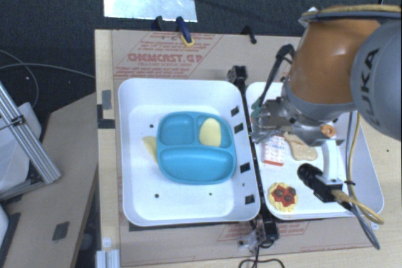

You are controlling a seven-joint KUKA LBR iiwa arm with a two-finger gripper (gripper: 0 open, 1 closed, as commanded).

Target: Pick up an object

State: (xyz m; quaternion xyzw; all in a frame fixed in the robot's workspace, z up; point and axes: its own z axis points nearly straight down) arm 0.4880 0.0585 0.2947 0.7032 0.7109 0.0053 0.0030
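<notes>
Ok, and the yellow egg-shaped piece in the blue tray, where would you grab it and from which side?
Probably from straight above, closing across the narrow middle of the yellow piece. It lies in a walled compartment of the blue tray, so a sideways approach would meet the rims, and its rounded top offers no edge to pinch.

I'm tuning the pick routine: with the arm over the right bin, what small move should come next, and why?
Probably a short descent, shifted slightly toward the view's bottom edge. The gripper hangs over the right bin, just above the upper edge of the red-and-white packet, which lies flat on the bin floor. A toast-like piece sits close on its right, so aiming at the packet's middle seems safest.
</notes>
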